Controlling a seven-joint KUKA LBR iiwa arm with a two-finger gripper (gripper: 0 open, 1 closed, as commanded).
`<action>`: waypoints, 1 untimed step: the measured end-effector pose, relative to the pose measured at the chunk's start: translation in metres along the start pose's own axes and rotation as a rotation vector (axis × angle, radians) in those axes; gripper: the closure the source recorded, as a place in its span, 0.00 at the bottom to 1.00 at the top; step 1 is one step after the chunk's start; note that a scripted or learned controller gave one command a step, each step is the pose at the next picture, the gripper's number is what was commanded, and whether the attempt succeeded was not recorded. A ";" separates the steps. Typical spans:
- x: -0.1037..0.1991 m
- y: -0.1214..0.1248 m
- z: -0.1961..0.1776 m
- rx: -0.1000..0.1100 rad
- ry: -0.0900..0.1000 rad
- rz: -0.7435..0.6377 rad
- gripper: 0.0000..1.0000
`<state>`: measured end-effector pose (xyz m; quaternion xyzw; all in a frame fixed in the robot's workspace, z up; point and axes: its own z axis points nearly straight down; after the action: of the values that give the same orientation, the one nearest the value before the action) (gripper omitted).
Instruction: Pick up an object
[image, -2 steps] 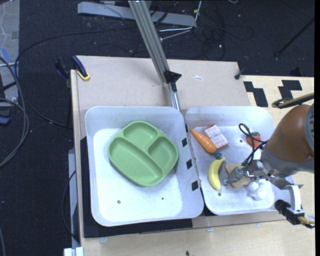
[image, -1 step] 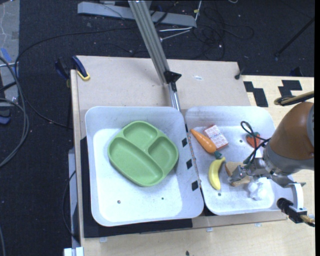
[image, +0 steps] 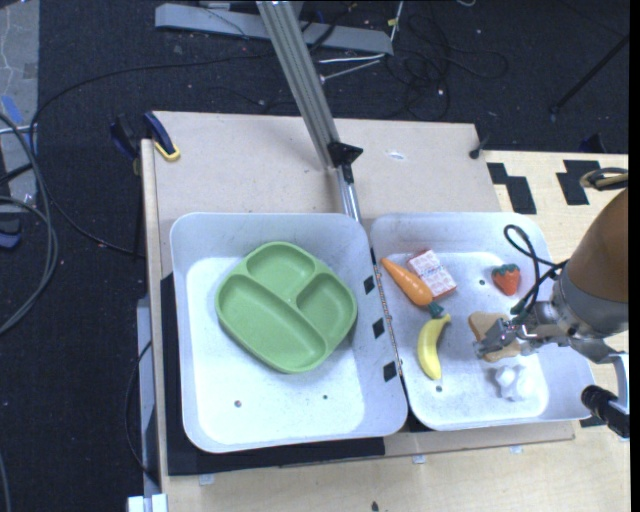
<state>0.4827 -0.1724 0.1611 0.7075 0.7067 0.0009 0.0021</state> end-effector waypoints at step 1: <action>0.000 0.002 -0.053 -0.001 0.000 -0.003 1.00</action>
<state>0.4843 -0.1727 0.2141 0.7064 0.7078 0.0012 0.0028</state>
